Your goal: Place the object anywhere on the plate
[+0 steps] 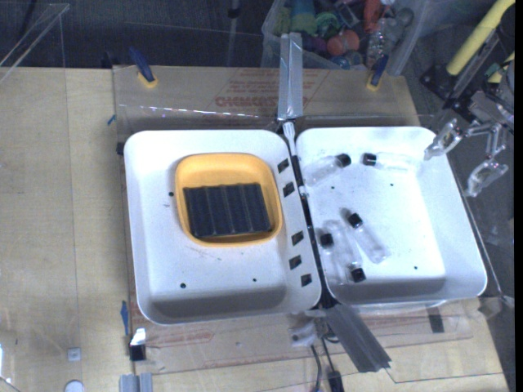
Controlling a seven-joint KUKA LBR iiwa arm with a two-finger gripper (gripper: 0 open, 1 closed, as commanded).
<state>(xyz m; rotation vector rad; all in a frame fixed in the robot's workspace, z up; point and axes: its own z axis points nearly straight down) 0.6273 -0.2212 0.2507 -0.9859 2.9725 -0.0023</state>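
Honestly, nothing's been grabbed yet. The gripper (467,155) sits off the right bin's (458,243) far right corner, hanging outside the rim, and its fingers look spread with nothing between them.

The objects are small clear vials with black caps, all lying in the right bin. Two lie near the far edge (353,161) (382,160), one about mid-bin (359,229), one close to the divider (325,238), and one at the near edge (356,273). Which one counts as "the object" I can't tell, any would do.

The plate (185,174) is the yellow dish in the left bin, with a dark ribbed insert (226,209) in it.

My guess on handling: these vials are light, hard and slick, and being round they'll roll or squirt out if pinched off-centre. Clear plastic or glass, can't say which. I'd close across the barrel, square to its long axis, near the middle. The mid-bin one looks easiest, since it has open floor around it.
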